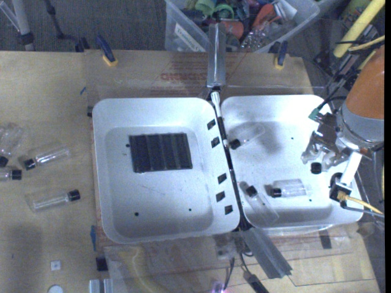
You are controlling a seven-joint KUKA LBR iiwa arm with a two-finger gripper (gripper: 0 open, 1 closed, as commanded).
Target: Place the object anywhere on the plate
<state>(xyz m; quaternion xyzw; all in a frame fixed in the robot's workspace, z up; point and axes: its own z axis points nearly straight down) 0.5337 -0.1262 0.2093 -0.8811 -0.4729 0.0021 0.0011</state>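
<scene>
In the camera view, two shallow white bins sit side by side on the counter (pixel 55 72). The left bin (pixel 110 121) holds a dark ribbed plate (pixel 160 152) lying flat near its middle. The right bin (pixel 293 112) holds three clear vials with black caps: one near the upper left (pixel 245 135), one at the lower left just beside the divider (pixel 259 198), and one lying flat toward the lower middle (pixel 288 188). The arm (pixel 366 96) reaches in from the right, and its hand (pixel 327 157) hangs over the right edge of the right bin, near that last vial but apart from it. Whether the hand is wide or narrow I cannot tell; nothing shows between its parts. The step in hand looks like the approach to a pick, most likely that vial lying nearest. To do it well, the hand should come down centred over the vial's body, across its long axis, since a smooth round tube will likely roll or squirt out if caught off-centre. Once lifted, it must clear the divider (pixel 221 163) before crossing to the plate. More vials (pixel 54 197) lie on the counter left of the bins, and a tub of mixed tools (pixel 244 8) stands behind.
</scene>
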